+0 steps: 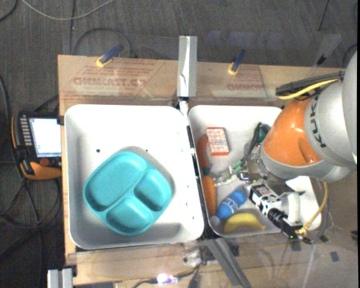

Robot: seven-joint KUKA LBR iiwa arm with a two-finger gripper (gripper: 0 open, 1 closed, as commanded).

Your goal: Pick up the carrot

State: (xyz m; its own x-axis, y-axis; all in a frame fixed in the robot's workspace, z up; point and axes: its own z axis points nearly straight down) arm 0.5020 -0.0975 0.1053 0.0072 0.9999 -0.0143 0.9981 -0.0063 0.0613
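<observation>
The carrot (209, 195) is an orange, elongated piece lying lengthwise against the left wall of the right bin (240, 114), towards the front. My gripper (244, 171) hangs over the middle of that bin, right of the carrot and apart from it. The grey arm with its orange band (293, 141) covers most of the gripper from above.
Around the carrot lie a blue bottle (231, 204), a yellow banana (245, 222), a red box (217, 141) and an orange-red stick (202, 149) along the same wall. A green item (261, 132) peeks out by the arm. A teal divided plate (129, 191) sits in the left bin (78, 161).
</observation>
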